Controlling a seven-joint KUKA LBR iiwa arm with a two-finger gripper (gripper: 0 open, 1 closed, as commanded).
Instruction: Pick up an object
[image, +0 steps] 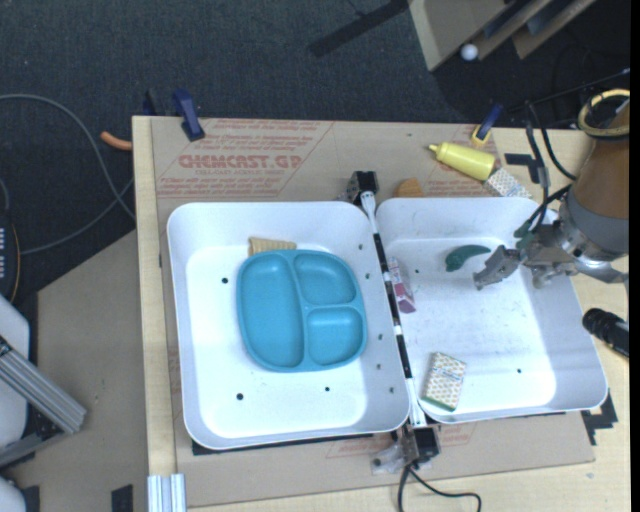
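Here, the dark green object (467, 256) lies in the right bin (560, 385), near its back wall; shape hard to make out. My gripper (500, 268) hangs just beside it, to its right; fingers spread, nothing btwn them; can't tell whether a tip touches it. A patterned packet (444, 381) rests at the bin's front-left corner, a pink item (402, 292) along the divider. Left bin (200, 400): blue divided plate (300, 308), w/ a tan piece (271, 245) partly hidden behind it.
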